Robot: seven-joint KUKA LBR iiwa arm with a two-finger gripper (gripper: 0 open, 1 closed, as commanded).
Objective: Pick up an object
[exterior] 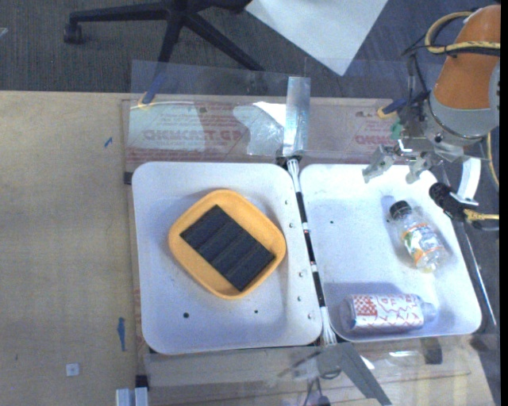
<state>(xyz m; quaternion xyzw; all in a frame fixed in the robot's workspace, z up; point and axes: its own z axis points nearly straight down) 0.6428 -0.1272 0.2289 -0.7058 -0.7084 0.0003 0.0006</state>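
A black chair base and a white sheet are lying on dark carpet beyond the tan bench.

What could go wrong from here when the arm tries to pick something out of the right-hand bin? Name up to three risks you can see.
1. The small clear bottle lies on its side, so it could roll or slip as the hand closes on it.
2. The red-and-white patterned tube lies near the right bin's front wall, which may crowd a grasp.
3. The hand sits over the bin's far corner, near the rim, so it might clip it.
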